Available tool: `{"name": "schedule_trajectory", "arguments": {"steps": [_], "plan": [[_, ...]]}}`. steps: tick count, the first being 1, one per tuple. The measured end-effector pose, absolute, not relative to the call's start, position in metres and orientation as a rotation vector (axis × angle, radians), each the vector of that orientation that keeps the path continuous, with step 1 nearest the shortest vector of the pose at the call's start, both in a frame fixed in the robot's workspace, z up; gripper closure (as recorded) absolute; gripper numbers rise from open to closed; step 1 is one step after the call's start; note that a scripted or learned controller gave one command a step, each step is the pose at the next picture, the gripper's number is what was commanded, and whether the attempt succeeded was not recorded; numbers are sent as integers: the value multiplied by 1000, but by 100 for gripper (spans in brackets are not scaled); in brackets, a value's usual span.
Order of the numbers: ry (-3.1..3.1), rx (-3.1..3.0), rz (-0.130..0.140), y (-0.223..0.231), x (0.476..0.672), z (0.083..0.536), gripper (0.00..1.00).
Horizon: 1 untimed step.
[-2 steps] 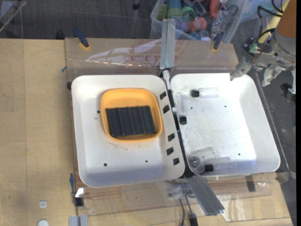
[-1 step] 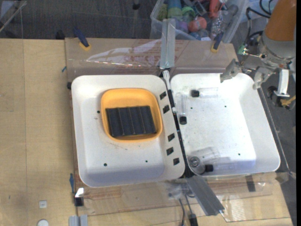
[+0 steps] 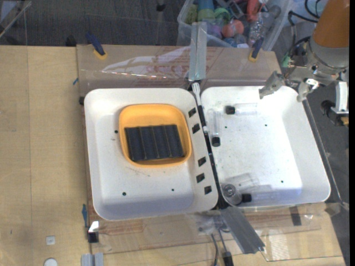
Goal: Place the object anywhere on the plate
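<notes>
Holding the pincer (image 3: 284,89) above the far rim of the right bin (image 3: 310,148), close to that bin's back corner on the arm's side. Keeping the fingers spread apart, gripping nothing between them.

Finding the dark ribbed block (image 3: 154,143) well apart from that pincer: off toward the view's left and somewhat nearer the camera, across the divider between the two bins. Lying flat inside the orange plate (image 3: 126,118), near the middle of the left bin (image 3: 100,165), touching the plate's floor and sitting within its raised rim on every side. Running its long axis roughly left to right in the view, with the ribs crossing that axis front to back.

Judging from this layout, seeming to meet the task already, with the block resting on the plate. Needing, for any further reach to it, a long sweep leftward over the divider and then a descent with the fingers straddling the block's shorter width. Risking a knock against the plate's rim if coming down off-centre.
</notes>
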State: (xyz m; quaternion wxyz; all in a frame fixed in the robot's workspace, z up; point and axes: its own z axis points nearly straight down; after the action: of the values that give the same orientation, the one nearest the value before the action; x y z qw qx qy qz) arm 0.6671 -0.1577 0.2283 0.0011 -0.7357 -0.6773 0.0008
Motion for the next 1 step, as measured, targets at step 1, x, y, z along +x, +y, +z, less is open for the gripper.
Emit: {"name": "schedule_trajectory", "arguments": {"steps": [1], "plan": [[-2118,-2317,2,-135,667,222,0]]}}
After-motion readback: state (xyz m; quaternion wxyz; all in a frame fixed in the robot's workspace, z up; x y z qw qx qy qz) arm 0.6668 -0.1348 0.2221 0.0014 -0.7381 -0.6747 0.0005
